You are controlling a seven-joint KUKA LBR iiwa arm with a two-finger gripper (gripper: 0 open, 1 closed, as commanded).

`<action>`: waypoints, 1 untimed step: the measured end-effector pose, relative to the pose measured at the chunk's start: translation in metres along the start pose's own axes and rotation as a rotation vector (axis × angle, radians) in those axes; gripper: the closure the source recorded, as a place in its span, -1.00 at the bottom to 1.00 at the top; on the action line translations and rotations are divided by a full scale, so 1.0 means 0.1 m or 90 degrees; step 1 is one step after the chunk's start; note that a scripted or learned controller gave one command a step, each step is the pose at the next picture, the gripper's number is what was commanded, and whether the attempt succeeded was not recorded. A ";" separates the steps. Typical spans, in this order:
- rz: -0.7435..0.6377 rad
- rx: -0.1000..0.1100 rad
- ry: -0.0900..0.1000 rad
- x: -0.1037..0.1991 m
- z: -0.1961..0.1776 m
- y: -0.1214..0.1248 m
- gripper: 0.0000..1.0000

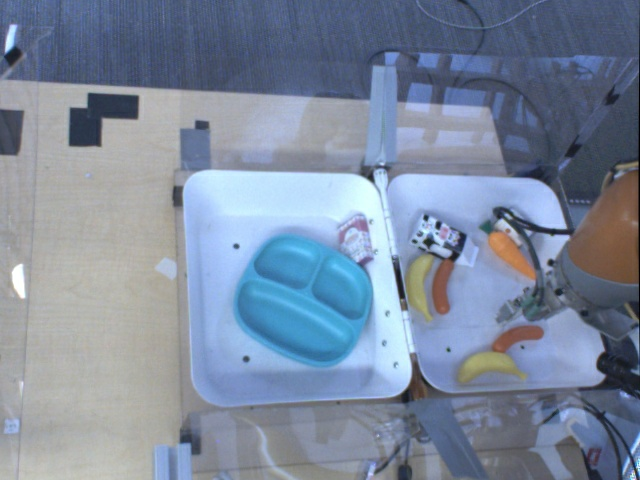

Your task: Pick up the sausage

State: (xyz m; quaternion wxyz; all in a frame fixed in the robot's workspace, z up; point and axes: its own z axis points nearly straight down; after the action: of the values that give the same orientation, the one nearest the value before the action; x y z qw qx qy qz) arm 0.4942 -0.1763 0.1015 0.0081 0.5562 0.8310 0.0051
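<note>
**Gripper low in the right bin, two sausages within reach**

Landmark: the right bin (pixel 570 373).

Nearest its front edge lies a yellow banana (pixel 488 368). Just behind that, a short reddish sausage (pixel 517 337), lying slantwise. The gripper (pixel 524 306) sits directly above and behind this sausage, close to it; whether it is spread or pressed together I cannot tell, as the tip is small and partly lost against the arm (pixel 600 258). Nothing visibly pinched.

Toward the bin's left wall: a second banana (pixel 419 286) and a second, orange-red sausage (pixel 441 287), side by side and nearly touching. Farther back, a black-and-white packet (pixel 437 236), and a carrot (pixel 511 253) near the arm.

Beyond the left wall, the other bin (pixel 215 368) holds a blue divided plate (pixel 303 299) and a small red-and-white wrapper (pixel 355 238).

Risks, as judged: the near sausage lies just beside the front banana, so a descent slightly off could catch the banana or nudge the sausage aside. The carrot is similar in colour and close by. The far sausage lies tight against its banana, leaving poor room for one finger.
</note>
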 end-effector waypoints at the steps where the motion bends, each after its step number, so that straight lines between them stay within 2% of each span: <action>1: 0.000 0.000 0.000 0.00 0.00 0.00 -1.00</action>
State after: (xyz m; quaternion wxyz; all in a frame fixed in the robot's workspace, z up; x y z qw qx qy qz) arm 0.4941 -0.1764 0.1014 0.0080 0.5562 0.8310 0.0050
